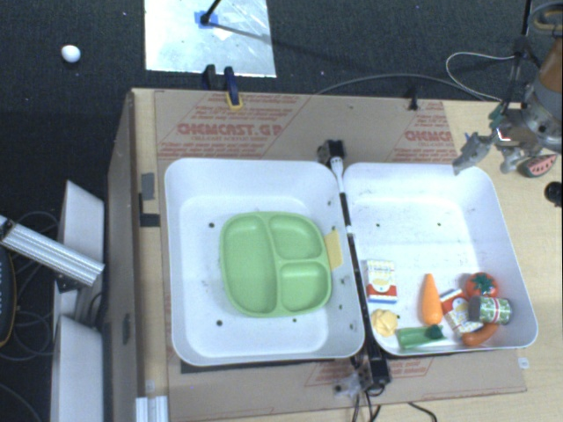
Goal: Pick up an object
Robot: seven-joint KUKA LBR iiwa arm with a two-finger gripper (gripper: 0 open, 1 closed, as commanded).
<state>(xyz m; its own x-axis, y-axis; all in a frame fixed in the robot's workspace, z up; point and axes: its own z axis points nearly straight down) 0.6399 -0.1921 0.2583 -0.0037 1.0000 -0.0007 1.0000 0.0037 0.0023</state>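
Both bins white: left bin (189,236), right bin (422,205). Left bin holds a pale green divided tray (273,264) with a small yellow piece (334,250) at its right edge. Right bin: orange carrot (429,299); small carton (381,281), white with red and yellow print; green bar (420,338); red tomato (481,285); can (491,309) with red, white and green label. Bench board (264,121) tan with red lettering. Floor (62,104) dark, white ball (71,54) on it.

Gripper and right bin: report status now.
Gripper above right bin's far corner, nothing visibly held. Carrot lies in the toy cluster at right bin near edge, untouched. Path down to it open.
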